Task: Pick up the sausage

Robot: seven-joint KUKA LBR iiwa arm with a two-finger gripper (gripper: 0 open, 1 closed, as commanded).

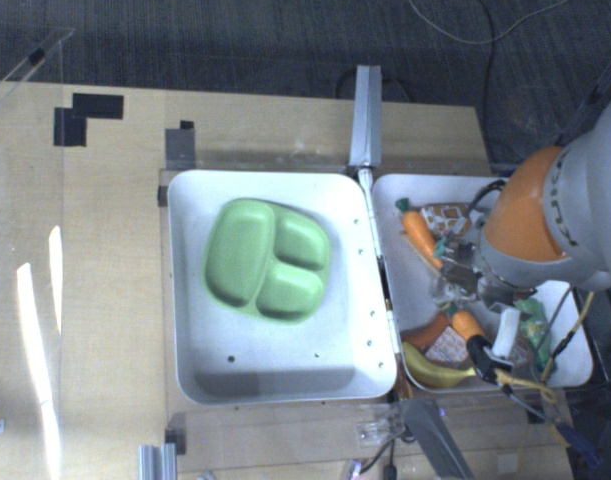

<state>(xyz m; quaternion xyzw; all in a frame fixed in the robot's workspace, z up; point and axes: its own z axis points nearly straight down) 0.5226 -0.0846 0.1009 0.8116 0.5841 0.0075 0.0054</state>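
One pincer (453, 276) sits low over the middle of the right bin (387, 218), honestly can't tell if it's wide or narrow. What I think is the sausage (432, 329) lies just toward the bin's front edge from it, slanted, right by the banana (435, 368).

The light is soft and even. 2 bright streaks of glare shine on the bench (105, 298) at the left. A grey shadow lies inside the left bin (185, 368). The arm (575, 198) looks a bit blurry.
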